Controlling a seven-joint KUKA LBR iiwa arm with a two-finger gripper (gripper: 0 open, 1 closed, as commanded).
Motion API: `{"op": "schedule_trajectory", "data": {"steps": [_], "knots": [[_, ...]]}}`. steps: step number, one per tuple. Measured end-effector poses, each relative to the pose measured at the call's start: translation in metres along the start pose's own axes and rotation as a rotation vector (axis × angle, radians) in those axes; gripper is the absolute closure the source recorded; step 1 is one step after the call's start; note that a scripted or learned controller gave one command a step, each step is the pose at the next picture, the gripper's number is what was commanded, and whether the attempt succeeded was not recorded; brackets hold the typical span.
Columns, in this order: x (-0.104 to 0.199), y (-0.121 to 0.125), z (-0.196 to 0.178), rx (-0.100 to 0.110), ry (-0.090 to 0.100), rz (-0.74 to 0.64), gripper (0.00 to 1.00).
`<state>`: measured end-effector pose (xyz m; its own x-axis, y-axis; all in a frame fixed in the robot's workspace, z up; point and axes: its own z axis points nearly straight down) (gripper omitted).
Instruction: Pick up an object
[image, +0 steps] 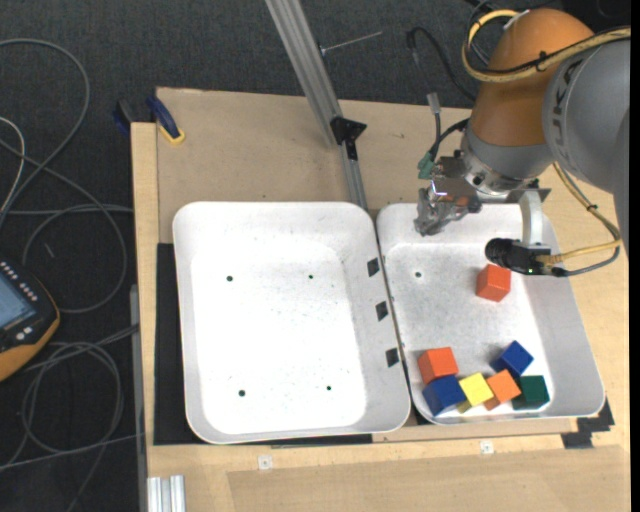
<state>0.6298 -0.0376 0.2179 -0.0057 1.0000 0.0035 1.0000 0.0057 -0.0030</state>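
My gripper (432, 216) hangs over the far left corner of the right bin (570, 325), pointing down, with no block seen in it. A red-orange cube (493, 283) lies alone in that bin, to the right of the gripper and a little nearer the front. Along the bin's front edge sits a cluster of blocks: an orange cube (437, 362), a blue cube (443, 394), a yellow one (474, 388), a small orange one (503, 385), another blue one (515, 357) and a green one (533, 391).
The left bin (200, 300) stands beside the right one, with black clips (381, 310) on the shared rim. A slanted metal pole (320, 90) rises behind the bins. Cables and a handheld device (20, 315) lie off the bench at left.
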Motion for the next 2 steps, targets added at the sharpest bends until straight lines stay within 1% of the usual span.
{"op": "schedule_trajectory", "data": {"steps": [1,2], "knots": [[0.048,-0.018,0.004,0.0,0.0,0.0,1.0],[0.103,-0.029,0.007,0.0,0.0,-0.001,1.0]]}}
